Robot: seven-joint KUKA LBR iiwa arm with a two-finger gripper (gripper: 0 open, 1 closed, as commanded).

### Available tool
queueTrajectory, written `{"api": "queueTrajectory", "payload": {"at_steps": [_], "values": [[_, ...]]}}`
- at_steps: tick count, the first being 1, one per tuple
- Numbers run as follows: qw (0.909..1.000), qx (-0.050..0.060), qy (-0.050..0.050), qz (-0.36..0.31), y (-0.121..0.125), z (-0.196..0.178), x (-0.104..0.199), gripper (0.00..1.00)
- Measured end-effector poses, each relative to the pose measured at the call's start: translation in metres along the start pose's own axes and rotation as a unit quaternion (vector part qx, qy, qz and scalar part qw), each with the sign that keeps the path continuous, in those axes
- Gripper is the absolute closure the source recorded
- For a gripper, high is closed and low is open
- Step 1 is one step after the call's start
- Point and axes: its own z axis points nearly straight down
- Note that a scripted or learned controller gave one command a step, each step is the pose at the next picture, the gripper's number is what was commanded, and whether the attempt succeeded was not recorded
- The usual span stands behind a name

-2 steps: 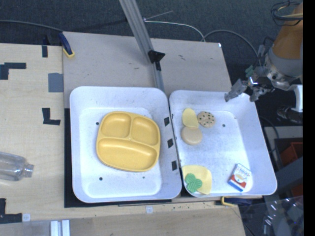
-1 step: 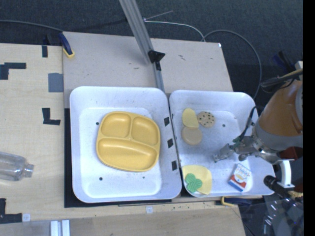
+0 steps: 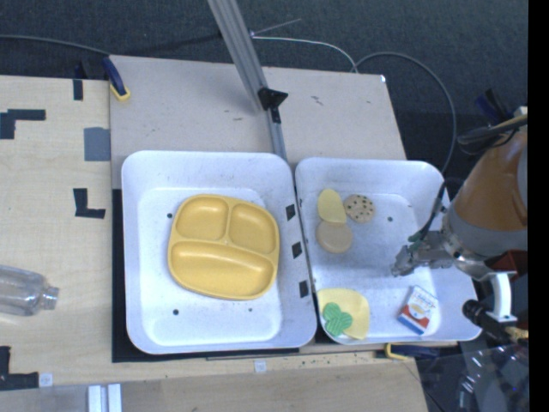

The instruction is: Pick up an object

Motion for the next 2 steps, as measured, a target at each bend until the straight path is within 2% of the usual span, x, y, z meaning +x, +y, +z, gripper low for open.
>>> {"api": "queueTrajectory", "payload": {"at_steps": [1,2], "values": [[1.0,-0.002,0.0,-0.004,0.053,-0.007,0.06,1.0],[1.0,-0.003,0.0,-0.004,0.043,-0.062,0.144,1.0]]}}
